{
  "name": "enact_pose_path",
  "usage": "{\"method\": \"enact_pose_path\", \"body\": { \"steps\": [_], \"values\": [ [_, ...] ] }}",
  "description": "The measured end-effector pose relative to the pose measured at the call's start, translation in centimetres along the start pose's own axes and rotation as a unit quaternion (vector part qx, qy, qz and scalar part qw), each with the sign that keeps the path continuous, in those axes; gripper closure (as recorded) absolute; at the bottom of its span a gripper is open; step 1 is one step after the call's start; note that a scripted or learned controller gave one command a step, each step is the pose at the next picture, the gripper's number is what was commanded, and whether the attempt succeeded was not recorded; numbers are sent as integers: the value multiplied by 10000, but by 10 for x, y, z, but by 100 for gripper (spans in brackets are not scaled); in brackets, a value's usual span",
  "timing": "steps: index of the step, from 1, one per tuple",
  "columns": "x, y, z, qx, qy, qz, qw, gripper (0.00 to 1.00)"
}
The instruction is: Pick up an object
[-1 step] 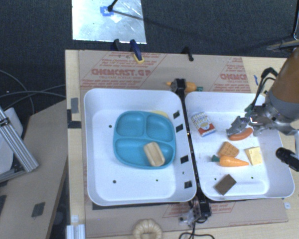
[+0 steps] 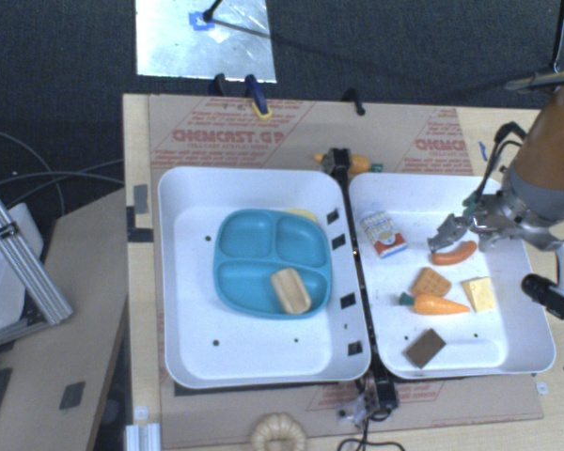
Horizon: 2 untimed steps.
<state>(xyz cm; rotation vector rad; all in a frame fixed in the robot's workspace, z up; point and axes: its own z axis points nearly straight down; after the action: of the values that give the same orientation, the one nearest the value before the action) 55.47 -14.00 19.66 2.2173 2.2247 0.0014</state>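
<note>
My gripper hangs over the right bin, its fingers apart just above the left end of a red-orange sausage. Nothing sits between the fingers. Below the sausage lie a waffle-like cracker, an orange carrot and a yellow cheese wedge. A small white and red carton rests at the bin's upper left. A brown block lies near the front rim.
The left bin holds a blue divided plate with a bread roll in its lower right section. A black divider runs between the bins. A yellow object sits behind the bins.
</note>
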Motion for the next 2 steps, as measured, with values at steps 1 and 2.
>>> {"method": "enact_pose_path", "body": {
  "steps": [1,2],
  "values": [
    [7,-4,45,20,4,7,10000,0],
    [4,5,102,16,2,13,10000,0]
  ]
}}
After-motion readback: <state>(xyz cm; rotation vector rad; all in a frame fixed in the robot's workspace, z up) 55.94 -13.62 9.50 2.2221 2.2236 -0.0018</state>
